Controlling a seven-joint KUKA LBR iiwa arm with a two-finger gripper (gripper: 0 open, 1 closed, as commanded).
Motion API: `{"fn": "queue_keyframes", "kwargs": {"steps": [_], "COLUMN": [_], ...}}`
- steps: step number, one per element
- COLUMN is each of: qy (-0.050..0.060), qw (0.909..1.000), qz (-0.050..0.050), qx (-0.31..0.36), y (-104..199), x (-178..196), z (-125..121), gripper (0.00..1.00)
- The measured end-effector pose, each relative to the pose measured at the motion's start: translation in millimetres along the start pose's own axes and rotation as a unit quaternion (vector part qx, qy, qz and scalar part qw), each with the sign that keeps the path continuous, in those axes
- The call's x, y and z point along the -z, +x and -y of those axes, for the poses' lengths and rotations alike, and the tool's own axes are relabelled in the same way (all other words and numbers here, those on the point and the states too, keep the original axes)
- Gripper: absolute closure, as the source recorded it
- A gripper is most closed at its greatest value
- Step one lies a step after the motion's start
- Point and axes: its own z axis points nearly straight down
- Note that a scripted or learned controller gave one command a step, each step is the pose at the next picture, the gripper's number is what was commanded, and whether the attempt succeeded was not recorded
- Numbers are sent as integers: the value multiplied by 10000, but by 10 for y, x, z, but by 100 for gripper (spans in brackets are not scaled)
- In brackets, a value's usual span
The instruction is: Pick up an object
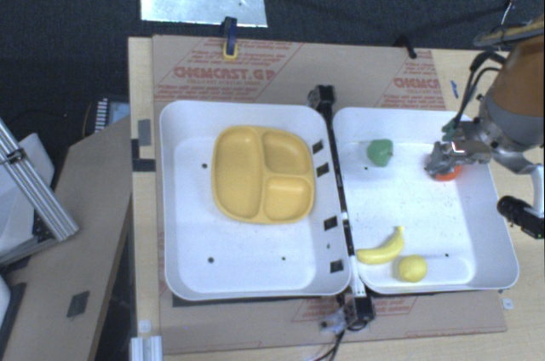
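On the surface, the left bin holds a yellow divided plate with three compartments, lying flat near the bin's middle, a little toward the far side. A black divider strip runs between the two bins, with small black clips along it.

In the right bin, a green object, rounded and pepper-like, sits in the far-left part, apart from everything else. Toward the near edge lies a yellow banana, curved, with its tip pointing up toward the far side. Just beside it, to the right and slightly nearer, rests a round yellow lemon-like fruit; the two are close together, but whether they touch is unclear.

Farther right, the gripper is down in the far-right part of the right bin, directly over a small orange-red object that peeks out beneath it. Whether the jaws are apart or closed I cannot tell, nor whether that object sits between them. The grey arm, with its orange band, reaches in from the right edge.
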Motion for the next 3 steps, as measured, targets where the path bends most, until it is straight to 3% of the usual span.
{"fn": "queue_keyframes", "kwargs": {"steps": [3], "qy": [16], "qw": [10000], "qz": [-15], "qx": [33], "y": [1612], "x": [49], "z": [101], "gripper": [100]}}
